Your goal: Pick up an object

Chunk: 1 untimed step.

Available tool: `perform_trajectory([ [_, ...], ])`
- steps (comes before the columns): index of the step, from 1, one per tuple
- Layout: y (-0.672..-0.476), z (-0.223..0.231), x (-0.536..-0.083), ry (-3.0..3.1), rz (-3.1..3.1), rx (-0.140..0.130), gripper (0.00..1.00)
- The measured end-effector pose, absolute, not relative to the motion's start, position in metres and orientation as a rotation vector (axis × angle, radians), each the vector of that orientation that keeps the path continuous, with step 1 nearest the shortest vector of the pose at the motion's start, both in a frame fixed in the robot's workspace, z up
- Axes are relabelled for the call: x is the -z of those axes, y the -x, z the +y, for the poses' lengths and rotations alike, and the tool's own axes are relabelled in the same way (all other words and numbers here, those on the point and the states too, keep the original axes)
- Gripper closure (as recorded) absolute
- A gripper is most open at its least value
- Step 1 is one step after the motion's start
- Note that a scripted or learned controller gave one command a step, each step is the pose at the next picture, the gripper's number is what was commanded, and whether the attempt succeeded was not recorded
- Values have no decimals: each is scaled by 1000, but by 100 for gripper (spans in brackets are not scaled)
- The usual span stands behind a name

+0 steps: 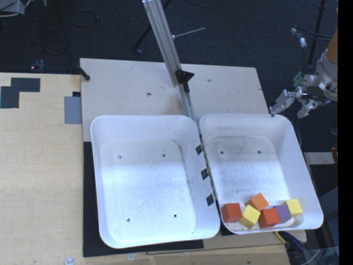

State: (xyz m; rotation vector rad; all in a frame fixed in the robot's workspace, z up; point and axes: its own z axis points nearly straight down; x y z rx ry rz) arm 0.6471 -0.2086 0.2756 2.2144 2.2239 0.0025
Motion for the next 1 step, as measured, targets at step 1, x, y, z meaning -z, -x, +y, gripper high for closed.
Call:
perform_trajectory([
  [1, -636, -209, -264, -2223, 2224, 4, 0],
])
